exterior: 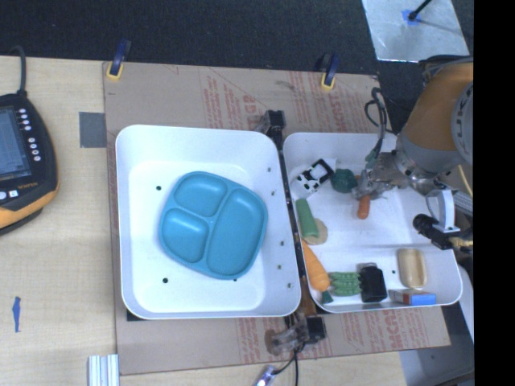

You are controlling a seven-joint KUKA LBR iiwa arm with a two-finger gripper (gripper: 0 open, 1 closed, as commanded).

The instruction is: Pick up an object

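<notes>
My gripper is low over the upper middle of the right bin, hanging from the grey arm with its orange band. A small orange-red sausage-shaped piece sits right at the gripper's tip, its upper end touching or hidden under it. I cannot make out whether the piece is gripped. A dark green round object lies just to the left of the gripper, and beside that a black-and-white item.
The right bin also holds a green cucumber, a carrot, a bumpy green piece, a black block, a beige bread-like piece and a blue item. A blue divided plate lies in the left bin.
</notes>
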